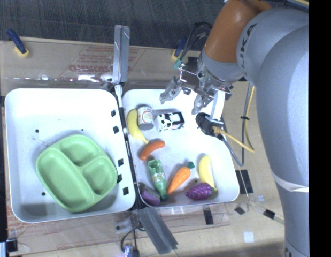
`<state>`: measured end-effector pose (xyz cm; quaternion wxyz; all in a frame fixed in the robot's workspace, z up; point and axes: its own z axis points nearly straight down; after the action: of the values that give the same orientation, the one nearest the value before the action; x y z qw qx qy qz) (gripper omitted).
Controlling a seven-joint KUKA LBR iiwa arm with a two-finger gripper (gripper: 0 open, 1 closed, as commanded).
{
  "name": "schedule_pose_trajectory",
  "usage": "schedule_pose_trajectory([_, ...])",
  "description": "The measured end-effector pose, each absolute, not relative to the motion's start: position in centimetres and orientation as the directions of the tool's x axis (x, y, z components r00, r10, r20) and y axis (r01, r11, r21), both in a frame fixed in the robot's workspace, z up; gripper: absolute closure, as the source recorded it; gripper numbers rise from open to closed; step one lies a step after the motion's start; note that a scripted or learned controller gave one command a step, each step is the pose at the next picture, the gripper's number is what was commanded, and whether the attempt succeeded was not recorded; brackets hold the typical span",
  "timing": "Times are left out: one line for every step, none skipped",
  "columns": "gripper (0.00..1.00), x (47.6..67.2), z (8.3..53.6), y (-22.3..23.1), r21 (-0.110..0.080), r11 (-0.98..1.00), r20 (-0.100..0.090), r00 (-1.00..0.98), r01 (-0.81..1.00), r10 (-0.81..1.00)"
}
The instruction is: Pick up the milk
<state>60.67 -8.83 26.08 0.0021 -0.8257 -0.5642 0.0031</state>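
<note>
Item: milk [170,120] — a small carton with black-and-white cow patches, lying on its side in the right bin [225,153], in the far part of that bin's floor. Its long axis ran roughly across the view, left to right, tilted very little. Which end was the top could not be told at this size. A tin can [145,116] lay just beside its left end, and a yellow banana [134,125] beyond the can against the left wall.

Gripper [186,96]: hung above the bin's far edge, its two fingers spread apart with nothing between them. The milk lay just nearer the camera than the gripper and slightly left of it, close beneath the gap between the fingers — apart, not touching.

Judgement: the line between the fingertips ran nearly along the carton's long axis, so a turn of the wrist would likely be needed to close across the narrow sides; the can at the left end left little room there.

Other contents, right bin: sausage [151,148], green bottle [157,179], carrot [178,179], second banana [206,170], purple grapes [200,191].

Left bin [18,116]: green divided plate [76,171].
</note>
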Motion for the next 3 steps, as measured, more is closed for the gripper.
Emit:
schedule_pose_trajectory([0.0, 55.9, 26.2, -9.9, -0.008, -0.334, -0.002, 0.334, 0.943, 0.943])
schedule_pose_trajectory([0.0, 59.6, 20.0, -12.6, -0.01, -0.362, -0.003, 0.362, 0.932, 0.932])
schedule_pose_trajectory([0.0, 62.9, 11.6, -16.5, 0.007, -0.392, 0.004, 0.392, 0.92, 0.92])
